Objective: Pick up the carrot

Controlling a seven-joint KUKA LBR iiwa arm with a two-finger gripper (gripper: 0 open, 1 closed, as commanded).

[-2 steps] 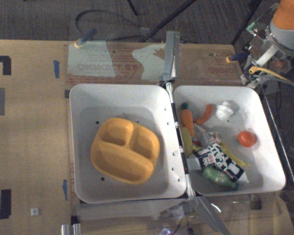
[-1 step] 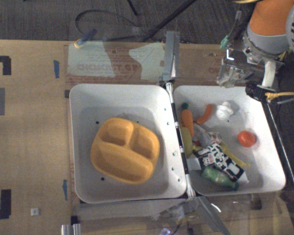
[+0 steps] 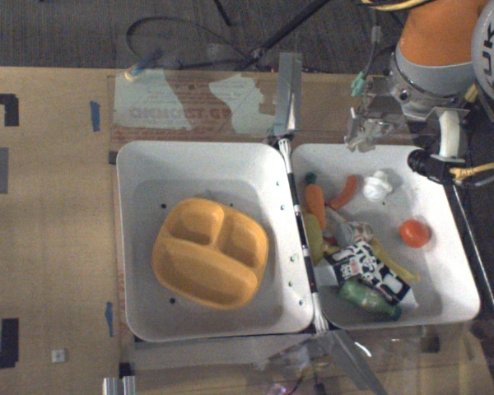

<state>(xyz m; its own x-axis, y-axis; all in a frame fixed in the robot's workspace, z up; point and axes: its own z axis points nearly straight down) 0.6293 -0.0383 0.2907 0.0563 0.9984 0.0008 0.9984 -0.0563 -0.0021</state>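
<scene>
So the light wooden bench (image 3: 49, 245) takes up most of the shot, with two shallow white plastic bins sitting side by side on it. The left bin (image 3: 140, 171) holds a yellow-orange divided plastic tray (image 3: 211, 252), three compartments, parked roughly mid-bin and leaning a bit toward the near left corner. The right bin (image 3: 453, 295) has all the small clutter, bunched along its left wall. The grey arm with the orange band (image 3: 445, 19) comes in from the top right corner and hangs over the bench just past the right bin's far edge, wrist pointing down. Its silver two-finger gripper (image 3: 364, 135) sits right at that far rim, near the bin's far left corner, with nothing between the fingers that I can make out; honestly can't tell if they're apart or together, too blurry. Down in the clutter, a black-and-white printed packet (image 3: 370, 268) lies near the middle, with a green bottle-ish thing (image 3: 369, 296) beside it at the near edge. The orange carrot with a green top (image 3: 314, 204) lies against the left wall, far half of the bin, well apart from the gripper. A small round orange-red fruit (image 3: 414, 233) sits alone toward the right wall.
</scene>
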